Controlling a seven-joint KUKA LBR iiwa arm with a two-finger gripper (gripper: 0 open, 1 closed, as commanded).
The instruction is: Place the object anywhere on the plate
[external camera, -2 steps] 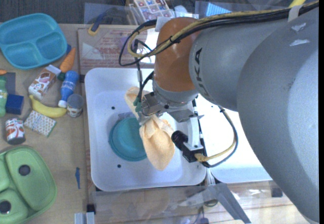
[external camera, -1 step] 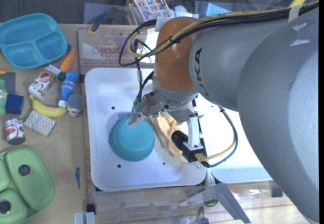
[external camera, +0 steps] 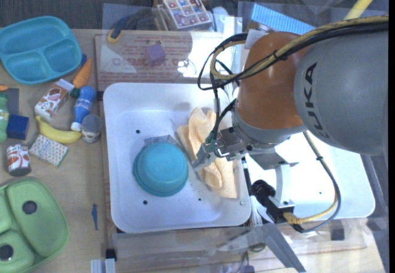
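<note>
Over the left bin [external camera: 117, 160], the hand [external camera: 207, 155] hangs between a yellow cloth [external camera: 207, 142] and an upturned blue bowl [external camera: 162, 168]; whether it grips anything I cannot tell. Limp cloth could slip or snag the bowl.

Grey KUKA-marked arm [external camera: 336, 89] with orange band [external camera: 268, 80] and black and yellow cables [external camera: 321, 31].

Bright, even overhead light | glare blown out on right bin [external camera: 345, 191] floor and left bin [external camera: 123, 105] rim | soft shadow beneath arm [external camera: 321, 80] | arm housing near lens slightly blurred | bench clutter reasonably sharp | mild softness at edges
</note>
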